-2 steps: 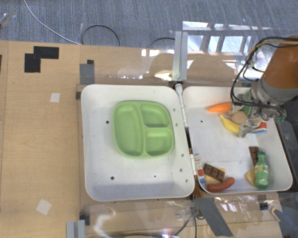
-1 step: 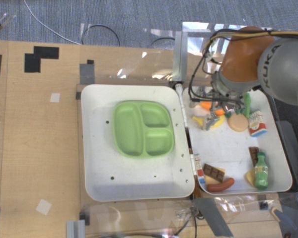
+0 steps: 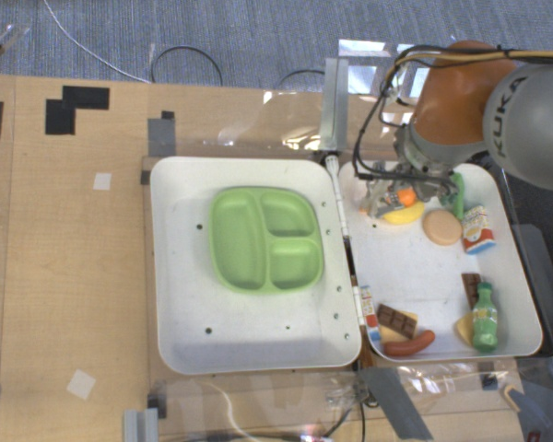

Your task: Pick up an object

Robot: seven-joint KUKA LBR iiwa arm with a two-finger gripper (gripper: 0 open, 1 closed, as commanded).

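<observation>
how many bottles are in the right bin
2. A green bottle stands at the near right corner of the right bin. A red and white bottle lies by the right wall, farther back. The arm may hide more at the bin's far end.

White letters "KUK", cut off at the frame's right edge, run down the grey arm casing beside the orange band; labels on the bin's small packages too small to read.
</observation>
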